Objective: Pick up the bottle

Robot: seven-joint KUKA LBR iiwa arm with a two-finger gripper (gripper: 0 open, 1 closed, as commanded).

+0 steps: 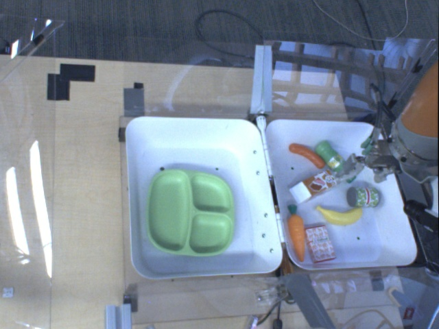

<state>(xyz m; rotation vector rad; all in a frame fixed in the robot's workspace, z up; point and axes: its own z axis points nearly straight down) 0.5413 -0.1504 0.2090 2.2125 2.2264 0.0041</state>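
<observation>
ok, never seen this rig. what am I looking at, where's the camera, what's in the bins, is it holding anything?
One fixed camera looks down at a slant on a bench with two shallow white bins. The grey arm with an orange band reaching in from the right is a KUKA robot; its two-finger gripper hangs over the right bin.

The left bin holds a green divided plate. The right bin holds toy groceries: a sausage, a green bottle, a small red-and-white carton, a grey-green can, a banana, a carrot and a red box.

The gripper sits just right of the bottle, near the carton. Nothing is visibly between its fingers, so it holds nothing that I can see.
</observation>
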